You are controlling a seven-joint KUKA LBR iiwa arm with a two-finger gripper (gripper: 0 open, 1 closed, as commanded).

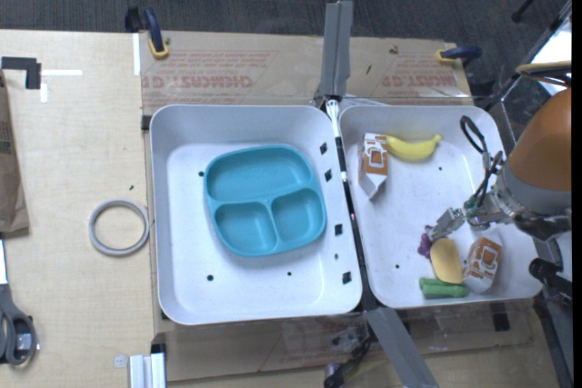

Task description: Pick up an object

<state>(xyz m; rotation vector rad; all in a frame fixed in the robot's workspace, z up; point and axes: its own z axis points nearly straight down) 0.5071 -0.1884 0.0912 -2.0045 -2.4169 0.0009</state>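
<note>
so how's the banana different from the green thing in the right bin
The banana is yellow; the green thing is green. The banana is curved and lies near the right bin's far wall, apart from other items; the green thing is straighter, at the near wall, crowded against a yellow piece. Both lie flat.

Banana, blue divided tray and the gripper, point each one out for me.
banana [414, 147], camera view, middle of the fruit.
blue divided tray [264, 176], camera view, floor of its large compartment.
gripper [447, 220], camera view, between its fingertips.
</note>
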